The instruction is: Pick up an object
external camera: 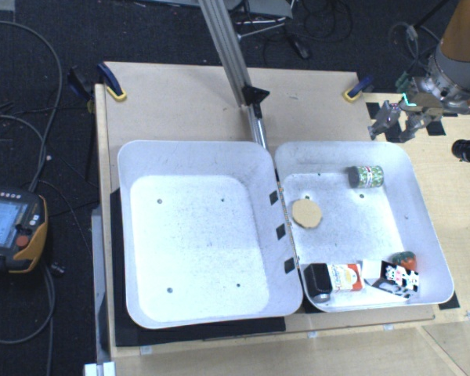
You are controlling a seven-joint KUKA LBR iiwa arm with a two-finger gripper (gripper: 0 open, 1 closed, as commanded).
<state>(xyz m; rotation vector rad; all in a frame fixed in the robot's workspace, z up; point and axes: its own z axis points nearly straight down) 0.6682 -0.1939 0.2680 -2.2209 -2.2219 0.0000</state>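
The right bin (423, 233) holds several objects. A small green patterned can (366, 177) lies on its side near the far wall. A round tan disc (306, 214) rests by the bin's left wall. Along the near wall lie a black block (318, 280), a red and white packet (346, 276) and a black-and-white cow toy (400, 274). My gripper (397, 122) hangs above the bench just beyond the right bin's far right corner, apart from every object. Nothing shows between its fingers.
The left bin (196, 233) lies beside the right one, with black clips (280, 229) on the shared wall. A slanted metal pole (227, 37) rises from the back middle. Yellow-blue clamps (112, 84) (357, 90) grip the bench's far edge. A teach pendant (8, 229) sits off the bench at left.
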